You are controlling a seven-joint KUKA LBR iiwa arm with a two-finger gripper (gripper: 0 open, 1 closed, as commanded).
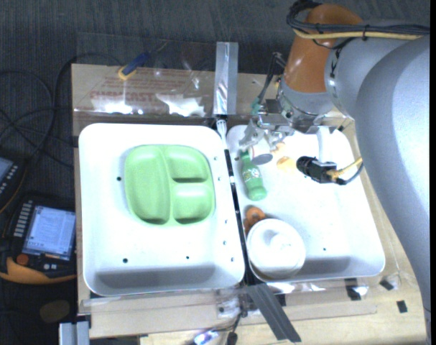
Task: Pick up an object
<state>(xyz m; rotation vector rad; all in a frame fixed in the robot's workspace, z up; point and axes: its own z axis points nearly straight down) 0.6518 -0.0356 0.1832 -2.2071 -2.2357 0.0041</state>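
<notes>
Grey metal under an orange band, the gripper (261,136) is hovering over the 11 o'clock corner of the right bin (347,221). From this slanted view I cannot tell whether it is spread wide or drawn narrow, and nothing is showing in its hold.

The likeliest thing to pick, a green bottle (253,178), is lying at the gripper's 6 o'clock, just beside it and close along the wall that is dividing the two bins.

The risk, as I am judging it, is coming from that wall. A straight descent could be catching the rim instead of the bottle, or nudging the round body so that it is rolling away and leaving the gripper with nothing.

A small orange piece (284,162) is sitting near the gripper at 4 o'clock. Beyond the bottle at 6 o'clock, a brownish-orange lump (255,213) is resting just beside a white bowl (276,247). Neither is blocking the approach.

At 8 o'clock, well apart, a green divided plate (171,183) is lying in the left bin (110,257).
</notes>
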